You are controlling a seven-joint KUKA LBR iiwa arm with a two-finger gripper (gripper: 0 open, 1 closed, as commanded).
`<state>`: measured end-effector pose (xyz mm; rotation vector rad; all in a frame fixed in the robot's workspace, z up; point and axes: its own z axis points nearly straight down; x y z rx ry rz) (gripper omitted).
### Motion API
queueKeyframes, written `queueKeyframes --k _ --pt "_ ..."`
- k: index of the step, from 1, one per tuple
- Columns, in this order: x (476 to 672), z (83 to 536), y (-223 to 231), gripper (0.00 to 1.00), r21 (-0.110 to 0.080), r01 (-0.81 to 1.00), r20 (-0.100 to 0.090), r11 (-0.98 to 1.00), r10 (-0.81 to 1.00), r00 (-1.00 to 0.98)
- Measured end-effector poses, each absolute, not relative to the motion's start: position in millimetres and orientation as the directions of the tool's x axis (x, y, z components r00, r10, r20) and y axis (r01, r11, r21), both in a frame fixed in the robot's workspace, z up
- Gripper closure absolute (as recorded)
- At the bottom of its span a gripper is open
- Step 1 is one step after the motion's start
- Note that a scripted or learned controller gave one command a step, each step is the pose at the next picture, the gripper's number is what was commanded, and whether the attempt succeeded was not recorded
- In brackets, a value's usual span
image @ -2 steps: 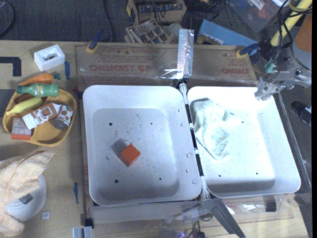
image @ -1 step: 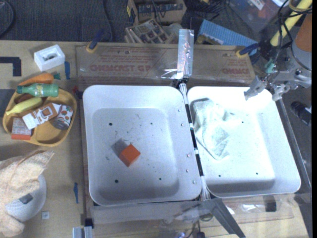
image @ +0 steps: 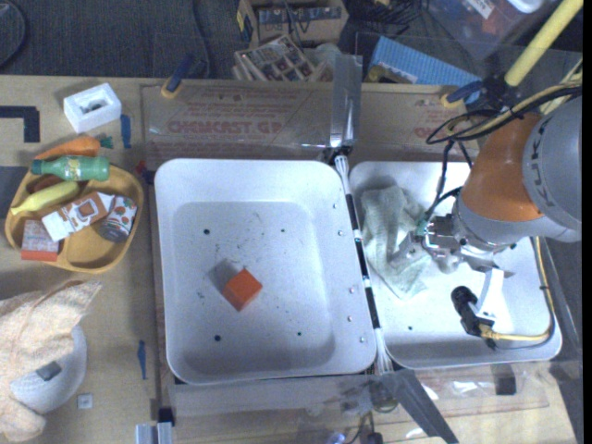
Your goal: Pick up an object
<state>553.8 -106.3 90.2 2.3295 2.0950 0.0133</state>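
**benchwatcher:** ok so where's everything sitting right now? I'm seeing an orange block (image: 244,289) lying in the left bin (image: 185,192), a bit below the middle of the frame, nothing touching it.

**kuka_fan:** yep, and the arm (image: 518,188) is reaching in from the right edge, hanging over the right bin (image: 546,340). The claw (image: 427,240) is pointing left, right up against a crumpled pale cloth (image: 388,234) that's lying along the left side of that bin.

**benchwatcher:** is it gripping the cloth or not?

**kuka_fan:** honestly can't tell, the tip is blending into the fabric and the wrist is covering the rest. Not calling it either way.

**benchwatcher:** fair. What's on the far left of the frame?

**kuka_fan:** a yellow bowl (image: 92,252) sitting on the surface (image: 139,128), holding a green bottle (image: 72,167) and some small packets. A beige towel (image: 42,326) is lying below it, lower left corner.
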Motion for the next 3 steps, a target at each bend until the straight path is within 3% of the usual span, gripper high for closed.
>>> queueKeyframes --k 1,2,3 --pt "575.6 94.4 -173.3 0.00 0.002 0.994 -0.001 -0.108 0.994 0.108" --pt "576.2 104.8 -174.3 1.00 0.006 0.994 -0.002 -0.111 0.994 0.111" --pt "591.2 211.9 -81.7 1.00 0.001 0.989 0.000 -0.145 0.989 0.145"
